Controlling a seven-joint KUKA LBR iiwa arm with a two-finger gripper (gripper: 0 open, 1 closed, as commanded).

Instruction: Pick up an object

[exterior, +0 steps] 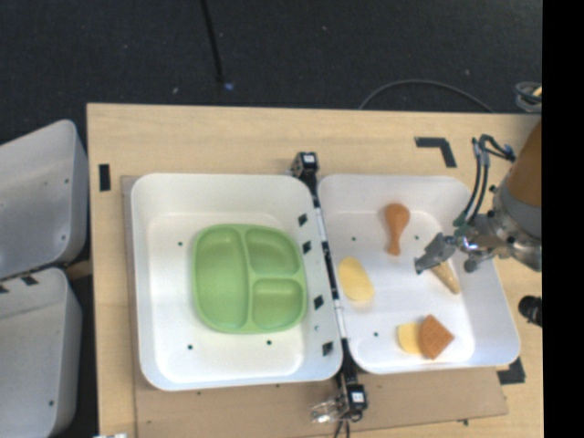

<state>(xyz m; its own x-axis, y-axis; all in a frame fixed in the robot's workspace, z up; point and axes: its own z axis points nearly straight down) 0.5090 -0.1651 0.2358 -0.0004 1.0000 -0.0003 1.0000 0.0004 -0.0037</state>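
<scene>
In the right bin [474, 336] my gripper [449, 263] hovers near the right wall, open, its two dark fingers spread apart. A small tan wedge-shaped piece [447, 279] lies on the bin floor just below and between the fingers, partly hidden by them; nothing is held. A brown toy drumstick [396, 226] lies to the left of the gripper. A yellow oval piece [356, 280] rests near the bin's left wall. An orange-brown square piece [435, 337] leans on a yellow slice [408, 338] at the front.
The left bin [155, 336] holds a green divided plate [247, 277]. A row of black clips [321, 263] marks the divider between the bins. The arm's orange-banded wrist [525, 176] and cables [479, 181] stand over the right bin's far right corner.
</scene>
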